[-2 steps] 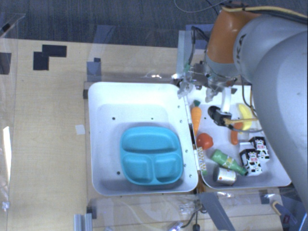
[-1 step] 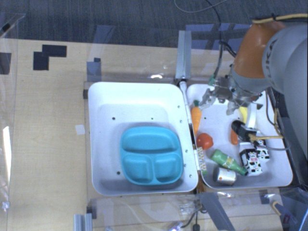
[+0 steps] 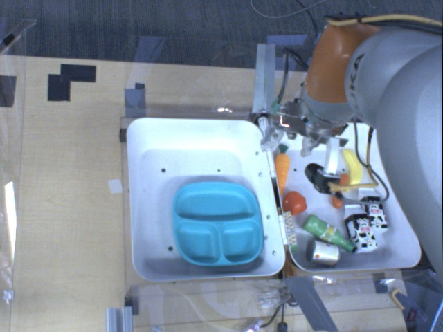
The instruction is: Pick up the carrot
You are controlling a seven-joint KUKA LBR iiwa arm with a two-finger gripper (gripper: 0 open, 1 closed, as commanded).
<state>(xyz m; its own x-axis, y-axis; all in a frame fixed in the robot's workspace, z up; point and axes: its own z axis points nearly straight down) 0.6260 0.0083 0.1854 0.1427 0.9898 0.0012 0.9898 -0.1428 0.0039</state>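
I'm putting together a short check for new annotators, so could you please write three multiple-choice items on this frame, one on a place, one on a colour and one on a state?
1. Where does the carrot lie?
A. on the divided plate
B. in the right bin, by its left wall
C. on the bench outside the bins

2. What colour is the divided plate in the left bin?
A. blue
B. red
C. yellow

3. How does the carrot stand to the gripper?
A. lifted clear of the bin
B. lying in the bin below it
C. dropped into the left bin

Key: 1 B, it lies along the wall of the right bin; 2 A, the plate is light blue; 3 B, it rests on the bin floor.
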